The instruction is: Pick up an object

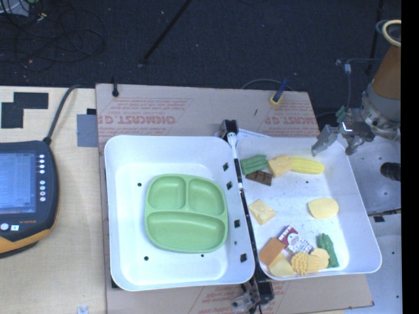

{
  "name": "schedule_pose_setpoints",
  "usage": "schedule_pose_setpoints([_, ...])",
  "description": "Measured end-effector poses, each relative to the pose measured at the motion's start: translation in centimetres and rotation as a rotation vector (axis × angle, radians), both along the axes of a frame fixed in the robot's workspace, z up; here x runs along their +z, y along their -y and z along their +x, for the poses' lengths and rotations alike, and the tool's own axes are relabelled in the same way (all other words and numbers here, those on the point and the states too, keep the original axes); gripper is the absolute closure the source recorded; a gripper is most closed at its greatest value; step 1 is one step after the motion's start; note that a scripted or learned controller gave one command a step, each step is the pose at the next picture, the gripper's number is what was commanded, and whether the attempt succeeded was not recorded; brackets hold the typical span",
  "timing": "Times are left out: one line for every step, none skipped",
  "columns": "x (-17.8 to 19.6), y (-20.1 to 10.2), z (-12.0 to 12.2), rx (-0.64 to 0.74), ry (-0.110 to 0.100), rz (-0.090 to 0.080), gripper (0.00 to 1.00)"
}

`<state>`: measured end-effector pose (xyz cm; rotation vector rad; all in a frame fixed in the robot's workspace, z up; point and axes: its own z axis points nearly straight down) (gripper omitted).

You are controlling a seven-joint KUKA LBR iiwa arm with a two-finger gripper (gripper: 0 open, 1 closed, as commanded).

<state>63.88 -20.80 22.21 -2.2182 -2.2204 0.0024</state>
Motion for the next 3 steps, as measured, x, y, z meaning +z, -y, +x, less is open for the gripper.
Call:
schedule_pose_setpoints([-7.2, -1.7, 0.3, 0.000, -0.006, 0.002, 0.00])
schedule_pose_setpoints([-8.5, -5.9, 0.5, 0.002, -0.002, 0.002, 0.00])
schedule_pose_setpoints([-13.6, -12.2, -0.8, 0.002, -0.001, 0.001, 0.00])
